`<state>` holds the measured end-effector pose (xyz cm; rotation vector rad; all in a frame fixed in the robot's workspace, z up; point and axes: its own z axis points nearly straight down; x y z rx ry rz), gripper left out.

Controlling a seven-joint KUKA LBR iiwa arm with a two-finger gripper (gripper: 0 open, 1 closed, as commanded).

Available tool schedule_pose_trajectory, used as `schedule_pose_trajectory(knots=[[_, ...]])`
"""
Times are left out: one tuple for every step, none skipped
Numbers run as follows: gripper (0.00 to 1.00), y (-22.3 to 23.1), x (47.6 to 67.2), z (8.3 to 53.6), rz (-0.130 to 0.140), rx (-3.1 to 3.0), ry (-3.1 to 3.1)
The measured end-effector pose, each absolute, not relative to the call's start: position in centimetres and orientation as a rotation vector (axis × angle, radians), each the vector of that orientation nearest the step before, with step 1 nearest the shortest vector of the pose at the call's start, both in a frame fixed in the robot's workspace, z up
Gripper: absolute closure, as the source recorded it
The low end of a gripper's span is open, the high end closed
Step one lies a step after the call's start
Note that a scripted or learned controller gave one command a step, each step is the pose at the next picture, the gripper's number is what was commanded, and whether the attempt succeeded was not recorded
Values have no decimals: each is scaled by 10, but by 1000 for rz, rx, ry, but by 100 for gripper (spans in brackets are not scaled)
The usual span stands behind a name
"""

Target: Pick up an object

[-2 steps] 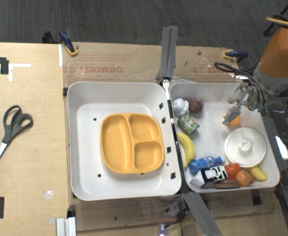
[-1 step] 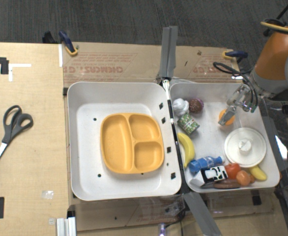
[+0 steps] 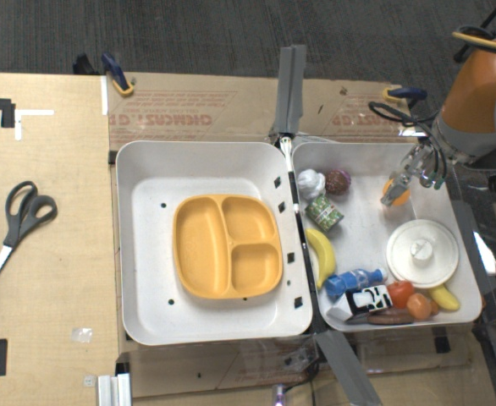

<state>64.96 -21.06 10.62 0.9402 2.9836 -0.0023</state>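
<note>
Gripping orange carrot [image 3: 395, 191] — tilted, tip lower-left, jaws closed

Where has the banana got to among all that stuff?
The banana lies in the right bin, along its left wall, just below the green packet and above the blue bottle.

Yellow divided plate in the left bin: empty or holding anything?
Empty. The yellow divided plate lies flat in the left bin, and all three compartments show only bare yellow surface.

Gripper [image 3: 410, 178] low, possibly clamped shut
</note>
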Motion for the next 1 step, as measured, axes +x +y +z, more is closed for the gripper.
schedule_pose_trajectory(knots=[[100, -170, 643, 218, -1, 1244, 2880]])
